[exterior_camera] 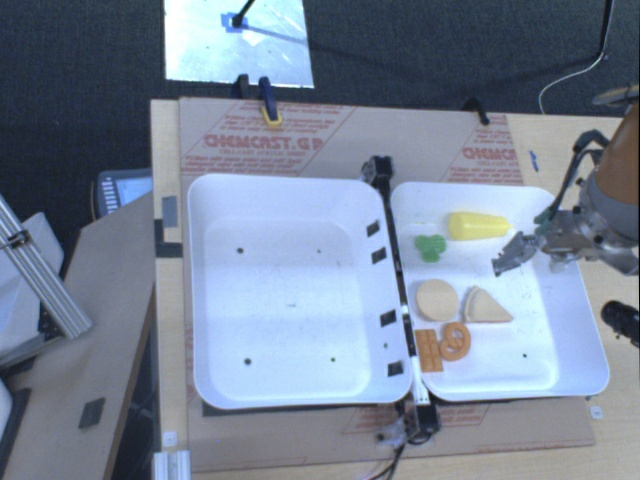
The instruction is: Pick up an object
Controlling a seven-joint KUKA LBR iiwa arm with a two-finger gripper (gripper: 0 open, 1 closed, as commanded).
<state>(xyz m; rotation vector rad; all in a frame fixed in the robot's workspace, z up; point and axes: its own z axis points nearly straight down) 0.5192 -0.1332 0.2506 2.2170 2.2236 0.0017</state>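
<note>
My gripper point(508, 256) hangs over the middle right of the right bin point(575, 368), reaching in from the right, with nothing visibly in it. A yellow corn-like piece point(477, 226) lies just up and left of it. A small green piece point(431, 248) sits further left, near the divider. Below the gripper lie a round tan disc point(436, 299) and a pale wedge point(486, 307). At the bin's front left are an orange waffle piece point(428, 350) and an orange pretzel point(456, 341).
The left bin point(200, 268) stands beside the right one, with black clips along the shared rim point(388, 268). Both bins rest on a cardboard sheet point(330, 133). A shiny metal plate point(238, 28) lies behind the bench.
</note>
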